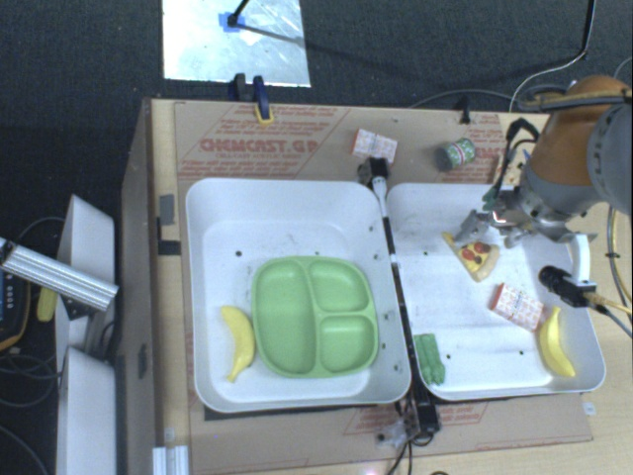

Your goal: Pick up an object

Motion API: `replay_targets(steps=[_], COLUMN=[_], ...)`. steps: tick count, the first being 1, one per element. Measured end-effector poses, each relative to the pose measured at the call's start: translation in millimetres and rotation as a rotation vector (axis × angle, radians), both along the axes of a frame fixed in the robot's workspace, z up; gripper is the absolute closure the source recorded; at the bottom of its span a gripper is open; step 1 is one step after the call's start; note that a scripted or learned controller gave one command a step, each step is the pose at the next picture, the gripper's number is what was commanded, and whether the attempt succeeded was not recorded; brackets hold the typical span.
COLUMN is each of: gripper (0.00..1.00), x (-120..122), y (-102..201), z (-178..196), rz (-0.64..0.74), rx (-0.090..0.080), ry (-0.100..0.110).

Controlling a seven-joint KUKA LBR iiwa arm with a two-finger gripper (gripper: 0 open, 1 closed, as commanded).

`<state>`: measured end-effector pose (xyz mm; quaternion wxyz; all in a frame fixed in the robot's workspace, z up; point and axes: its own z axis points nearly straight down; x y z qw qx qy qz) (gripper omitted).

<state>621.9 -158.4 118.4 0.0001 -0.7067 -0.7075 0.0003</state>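
Observation:
In the right bin (465, 384), a toy pizza slice (477, 256) lies near the back. My gripper (487, 226) hangs just above and behind it, open, with nothing between its fingers. A red-and-white packet (517, 306) lies further forward, and a yellow banana (555, 342) rests by the bin's right wall. At the front left corner of this bin sits a green block (429, 356). The left bin (208, 265) holds a green divided plate (316, 315) with a second banana (237, 341) beside it.
Behind the bins, a small can (457, 153) and a small printed packet (375, 144) sit on the cardboard sheet. A black connector with a cable (564, 285) hangs over the right bin's right side. The arm (574, 156) comes in over the back right corner.

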Motion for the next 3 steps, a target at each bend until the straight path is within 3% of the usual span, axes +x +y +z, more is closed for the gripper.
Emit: replay_targets(steps=[1, 3], gripper=[0.00, 0.00], x=[5.2, 2.2], y=[-1.2, 5.7], z=[-29.1, -33.7], rz=[0.000, 0.002], rx=[-0.006, 0.000], ry=[-0.011, -0.002])
